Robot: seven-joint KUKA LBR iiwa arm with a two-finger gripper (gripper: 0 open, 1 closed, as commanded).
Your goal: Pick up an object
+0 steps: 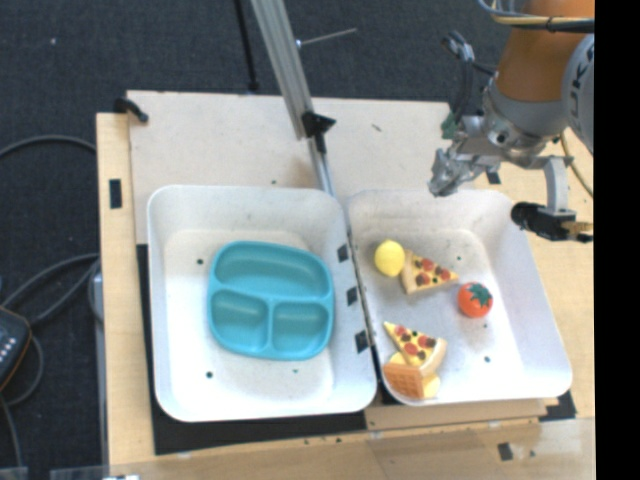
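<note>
On my screen, the desk (215, 133) carries two white bins. Left bin (175, 228): one blue divided plate (270, 300). Right bin (520, 308): a yellow ball (390, 258) touching a pizza slice (427, 273); a red tomato (476, 299) just beside that slice; a second pizza slice (415, 346) near the front rim, against an orange wedge (408, 379). A slanted metal rail (285, 58) crosses above the bins' divide. The claw (443, 181) hangs over the right bin's back rim, apart from every item, holding nothing I can see; I cannot tell how far it is open.
</note>
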